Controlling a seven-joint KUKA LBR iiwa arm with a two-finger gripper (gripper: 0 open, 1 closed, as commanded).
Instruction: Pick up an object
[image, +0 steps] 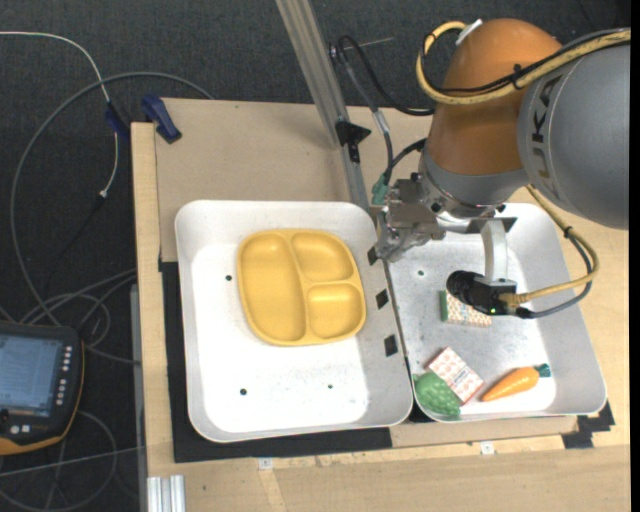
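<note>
Orange carrot (511, 384) by bin (565, 325) rim, gripper (398, 238) apart

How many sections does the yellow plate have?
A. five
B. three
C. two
B: the yellow plate is split into one long section and two smaller ones beside it, which makes three.

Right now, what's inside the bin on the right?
A toy carrot, a green item, a small red-patterned box and another patterned packet. The arm covers the bin's far part, so anything under it is hidden.
</note>
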